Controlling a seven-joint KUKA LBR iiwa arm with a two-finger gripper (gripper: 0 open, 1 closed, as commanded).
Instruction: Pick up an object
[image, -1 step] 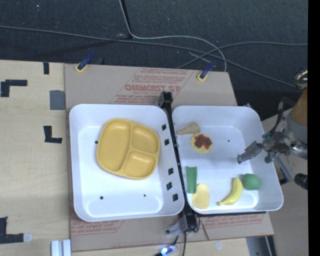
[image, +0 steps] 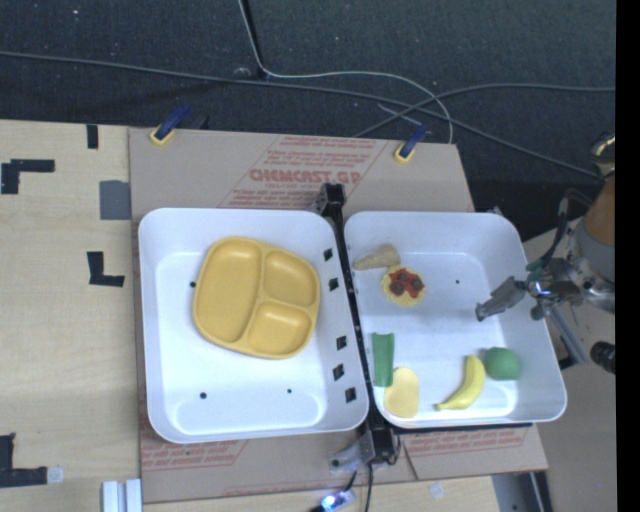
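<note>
The right bin (image: 455, 232) holds several toy foods. A beige wedge (image: 375, 258) lies at its far left, with a small round pizza (image: 403, 285) just in front of it. Along the near side are a green stick (image: 382, 358), a pale yellow piece (image: 402, 392), a banana (image: 463, 384) and a green round fruit (image: 501, 362). My gripper (image: 505, 297) hangs over the bin's right side, above and behind the green fruit. Nothing is seen held in it.
The left bin (image: 170, 380) carries a yellow divided plate (image: 256, 297). A black ridge of clips (image: 345, 330) runs between the two bins. Cables (image: 330, 75) lie across the dark floor behind the bench. Both bins rest on a cardboard sheet (image: 300, 170).
</note>
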